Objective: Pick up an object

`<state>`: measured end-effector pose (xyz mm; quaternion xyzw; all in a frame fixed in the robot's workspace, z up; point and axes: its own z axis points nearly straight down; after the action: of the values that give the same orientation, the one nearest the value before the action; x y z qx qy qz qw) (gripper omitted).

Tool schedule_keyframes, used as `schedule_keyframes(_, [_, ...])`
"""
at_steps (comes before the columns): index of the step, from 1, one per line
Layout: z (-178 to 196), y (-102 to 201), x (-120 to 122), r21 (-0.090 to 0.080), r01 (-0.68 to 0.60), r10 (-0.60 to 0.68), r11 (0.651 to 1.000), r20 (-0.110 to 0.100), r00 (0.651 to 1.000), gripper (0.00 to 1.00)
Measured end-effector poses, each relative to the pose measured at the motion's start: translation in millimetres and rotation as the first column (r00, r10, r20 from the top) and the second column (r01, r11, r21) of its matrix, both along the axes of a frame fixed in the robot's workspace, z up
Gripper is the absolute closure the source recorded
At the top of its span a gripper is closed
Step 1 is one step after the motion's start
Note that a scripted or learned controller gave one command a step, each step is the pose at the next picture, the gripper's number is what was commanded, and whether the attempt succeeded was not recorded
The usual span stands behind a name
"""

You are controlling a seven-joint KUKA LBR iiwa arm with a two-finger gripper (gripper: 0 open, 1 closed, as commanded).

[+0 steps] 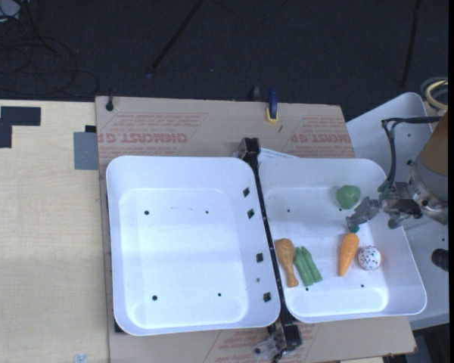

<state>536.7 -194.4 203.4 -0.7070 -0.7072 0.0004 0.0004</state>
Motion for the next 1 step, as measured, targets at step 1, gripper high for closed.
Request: schedule_keyframes(1, [-78.0,34.4,38.3,0.002,-0.003,0.003,1.0,-0.004,1.0,0.0])
